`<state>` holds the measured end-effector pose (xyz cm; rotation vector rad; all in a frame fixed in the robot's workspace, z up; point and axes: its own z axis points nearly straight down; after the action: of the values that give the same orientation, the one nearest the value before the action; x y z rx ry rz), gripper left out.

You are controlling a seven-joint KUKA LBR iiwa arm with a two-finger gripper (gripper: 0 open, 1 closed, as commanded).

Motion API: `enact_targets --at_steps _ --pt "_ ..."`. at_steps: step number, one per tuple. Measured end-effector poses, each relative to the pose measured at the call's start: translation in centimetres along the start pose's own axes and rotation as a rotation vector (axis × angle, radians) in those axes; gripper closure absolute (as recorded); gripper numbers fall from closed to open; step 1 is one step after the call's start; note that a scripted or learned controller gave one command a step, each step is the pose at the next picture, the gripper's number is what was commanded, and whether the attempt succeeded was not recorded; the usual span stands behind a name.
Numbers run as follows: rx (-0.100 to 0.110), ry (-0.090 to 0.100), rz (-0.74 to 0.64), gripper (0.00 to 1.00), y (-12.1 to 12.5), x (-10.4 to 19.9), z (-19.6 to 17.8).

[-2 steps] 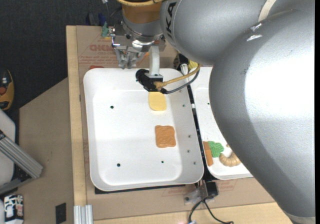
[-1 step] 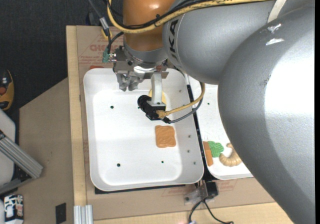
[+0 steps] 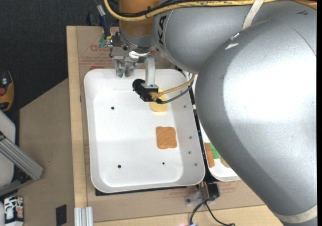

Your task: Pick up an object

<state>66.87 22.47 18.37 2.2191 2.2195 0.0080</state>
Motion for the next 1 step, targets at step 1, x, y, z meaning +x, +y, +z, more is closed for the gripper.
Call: enact_targets --at_steps 1 --pt "0.011 -0.002 0.001 1.00 -3.08 -0.01 -0.02"
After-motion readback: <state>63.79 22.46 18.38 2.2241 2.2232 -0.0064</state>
